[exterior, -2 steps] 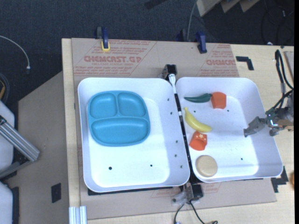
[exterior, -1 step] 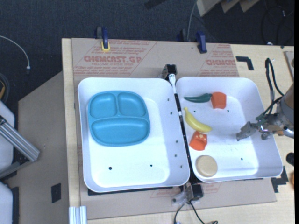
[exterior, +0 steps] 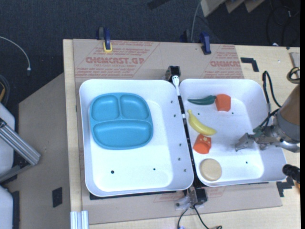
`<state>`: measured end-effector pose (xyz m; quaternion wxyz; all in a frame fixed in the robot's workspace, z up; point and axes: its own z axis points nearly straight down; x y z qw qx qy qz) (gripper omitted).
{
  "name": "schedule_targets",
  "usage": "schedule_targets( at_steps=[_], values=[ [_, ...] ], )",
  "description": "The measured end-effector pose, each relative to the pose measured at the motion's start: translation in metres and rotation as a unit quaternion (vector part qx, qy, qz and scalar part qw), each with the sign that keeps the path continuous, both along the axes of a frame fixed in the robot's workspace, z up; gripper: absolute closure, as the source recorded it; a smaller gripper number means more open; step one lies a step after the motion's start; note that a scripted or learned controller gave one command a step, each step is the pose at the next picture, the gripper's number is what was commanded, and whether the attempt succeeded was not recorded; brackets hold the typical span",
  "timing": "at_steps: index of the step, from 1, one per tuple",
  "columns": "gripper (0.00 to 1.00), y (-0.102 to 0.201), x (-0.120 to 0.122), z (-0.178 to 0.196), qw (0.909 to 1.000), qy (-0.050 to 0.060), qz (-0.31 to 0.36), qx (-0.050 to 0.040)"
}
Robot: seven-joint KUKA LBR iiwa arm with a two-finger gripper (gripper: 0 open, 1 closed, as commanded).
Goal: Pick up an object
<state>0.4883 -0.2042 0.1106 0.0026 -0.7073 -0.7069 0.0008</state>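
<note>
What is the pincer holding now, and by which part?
Nothing. The pincer hangs over bare floor of the right bin, apart from the banana.

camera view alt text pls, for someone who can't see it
The grey arm's tool hovers in the right white bin near a yellow banana, green pepper, two orange-red cups and a tan disc; a blue divided plate sits left.

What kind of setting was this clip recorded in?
Most likely a robotics lab bench set up for grasping trials. Two shallow white bins sit side by side on a clamped board, holding toy food such as a yellow plastic banana and a blue divided plate, with a grey robot arm reaching in.
</note>
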Motion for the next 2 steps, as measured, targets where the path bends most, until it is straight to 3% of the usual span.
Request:
schedule_targets(
  at_steps=[1, 2],
  values=[
    [1.00, -0.001, 0.001, 0.013, 1.0000, -0.003, 0.000, -0.0019],
    [1.00, 0.004, 0.001, 0.075, 1.0000, -0.006, 0.001, -0.0030]
  ],
)
